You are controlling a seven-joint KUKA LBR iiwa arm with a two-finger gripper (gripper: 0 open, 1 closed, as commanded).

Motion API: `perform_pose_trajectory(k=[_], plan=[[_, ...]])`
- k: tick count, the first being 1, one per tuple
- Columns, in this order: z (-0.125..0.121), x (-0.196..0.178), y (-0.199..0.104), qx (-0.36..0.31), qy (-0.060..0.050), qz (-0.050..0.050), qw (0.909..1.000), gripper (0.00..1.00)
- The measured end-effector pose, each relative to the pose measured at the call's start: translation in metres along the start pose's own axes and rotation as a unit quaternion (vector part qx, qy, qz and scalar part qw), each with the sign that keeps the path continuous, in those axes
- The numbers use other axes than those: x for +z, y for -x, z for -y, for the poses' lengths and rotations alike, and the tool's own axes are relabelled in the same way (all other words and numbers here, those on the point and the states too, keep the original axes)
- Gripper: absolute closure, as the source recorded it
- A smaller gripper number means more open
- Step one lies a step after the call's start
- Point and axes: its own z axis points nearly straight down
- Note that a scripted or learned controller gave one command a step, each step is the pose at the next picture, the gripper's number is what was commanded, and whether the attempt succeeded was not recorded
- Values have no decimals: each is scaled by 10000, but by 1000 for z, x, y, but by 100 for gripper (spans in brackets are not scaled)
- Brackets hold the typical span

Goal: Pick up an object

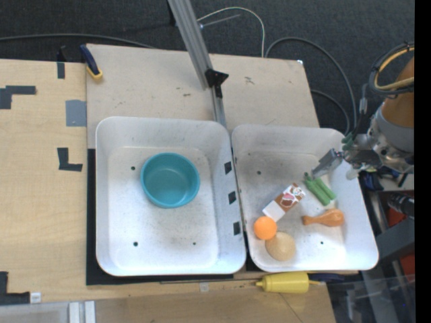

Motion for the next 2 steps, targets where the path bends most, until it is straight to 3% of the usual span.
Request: perform_pose_trajectory(k=[1, 2], plan=[[0, 0, 0, 1, -1, -1, 10000, 0], [-1, 48, -9, 6, -23, -1, 10000, 0]])
